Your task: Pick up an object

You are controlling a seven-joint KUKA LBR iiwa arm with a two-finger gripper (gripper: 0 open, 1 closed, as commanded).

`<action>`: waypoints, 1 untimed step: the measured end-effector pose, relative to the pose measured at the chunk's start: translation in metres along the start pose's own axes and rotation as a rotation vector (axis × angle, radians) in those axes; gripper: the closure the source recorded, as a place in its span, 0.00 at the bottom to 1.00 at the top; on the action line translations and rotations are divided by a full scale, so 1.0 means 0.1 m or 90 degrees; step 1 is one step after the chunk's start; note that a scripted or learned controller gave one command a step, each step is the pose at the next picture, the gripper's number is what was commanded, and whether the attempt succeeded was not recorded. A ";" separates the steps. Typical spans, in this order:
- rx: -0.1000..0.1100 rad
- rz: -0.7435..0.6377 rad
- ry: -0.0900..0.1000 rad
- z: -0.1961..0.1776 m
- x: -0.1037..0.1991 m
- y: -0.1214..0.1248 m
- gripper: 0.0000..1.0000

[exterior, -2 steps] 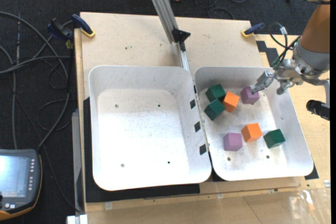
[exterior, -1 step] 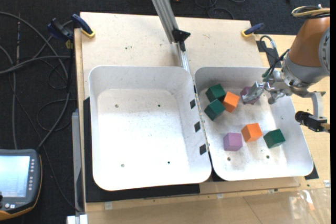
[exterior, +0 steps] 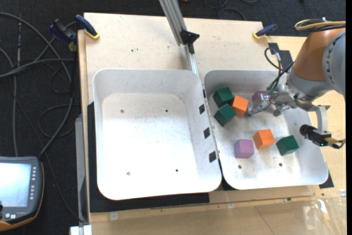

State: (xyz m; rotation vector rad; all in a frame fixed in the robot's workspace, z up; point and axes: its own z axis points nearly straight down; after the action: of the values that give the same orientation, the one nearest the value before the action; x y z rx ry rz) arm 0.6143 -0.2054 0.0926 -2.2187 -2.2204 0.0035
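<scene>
The tool (exterior: 257, 106) hangs low in the right bin (exterior: 308, 176), right beside an orange cube (exterior: 240, 104) with a purple block (exterior: 258, 98) at its tip; how it is set, I cannot tell. This looks like the closing-in step. Next comes a firm closure and a straight lift, clear of the green cubes (exterior: 223, 96).

view: single fixed camera | position: above the pale speckled worktop (exterior: 143, 41) | facing: down at a slant | range: moderate, both shallow white plastic bins (exterior: 110, 85) in frame | arm side: right
</scene>
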 end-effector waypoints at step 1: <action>-0.004 0.000 -0.001 -0.13 0.00 0.02 1.00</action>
State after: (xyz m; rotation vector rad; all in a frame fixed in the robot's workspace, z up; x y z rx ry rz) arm 0.6159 -0.2057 0.1060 -2.2228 -2.2246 -0.0013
